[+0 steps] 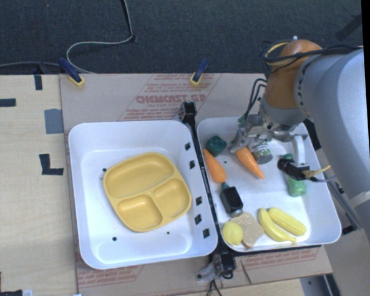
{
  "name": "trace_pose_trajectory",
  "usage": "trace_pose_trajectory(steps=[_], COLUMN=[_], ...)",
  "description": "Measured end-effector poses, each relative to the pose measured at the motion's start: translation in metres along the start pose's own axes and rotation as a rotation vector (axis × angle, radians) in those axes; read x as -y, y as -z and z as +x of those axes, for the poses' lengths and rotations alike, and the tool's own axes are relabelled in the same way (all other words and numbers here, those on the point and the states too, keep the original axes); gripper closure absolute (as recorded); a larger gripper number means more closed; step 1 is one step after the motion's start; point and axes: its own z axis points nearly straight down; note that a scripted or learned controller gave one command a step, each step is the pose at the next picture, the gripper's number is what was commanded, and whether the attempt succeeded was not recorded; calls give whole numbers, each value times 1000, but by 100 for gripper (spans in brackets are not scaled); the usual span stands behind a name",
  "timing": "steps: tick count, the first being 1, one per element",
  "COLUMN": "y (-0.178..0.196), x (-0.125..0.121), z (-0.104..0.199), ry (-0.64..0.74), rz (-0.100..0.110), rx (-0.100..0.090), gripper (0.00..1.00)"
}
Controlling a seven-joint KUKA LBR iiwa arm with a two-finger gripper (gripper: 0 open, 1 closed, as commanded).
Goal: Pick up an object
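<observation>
My gripper [254, 141] hangs low over the back of the right bin [321, 230]. Its tip is just above the thick end of an orange carrot [251, 163] that lies slanted on the bin floor. A second carrot [214, 167] lies to the left near the bin's wall, with a teal object [215, 145] behind it. A black block [231, 199] sits in front of the carrots. Along the front of the bin lie a yellow lemon [233, 233], a tan slice of bread [248, 228] and yellow bananas [280, 223]. A green object [296, 185] rests to the gripper's right.
The left bin [88, 200] holds a yellow divided plate [147, 190]. The arm [332, 104] fills the space above the right bin's far right side. Black clips run along the wall between the two bins [198, 175].
</observation>
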Motion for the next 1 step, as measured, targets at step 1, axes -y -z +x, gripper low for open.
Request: trace_pose_trajectory(steps=[1], y=[89], x=[34], z=[77], ry=[0], rz=[3], rx=[-5], gripper=[100])
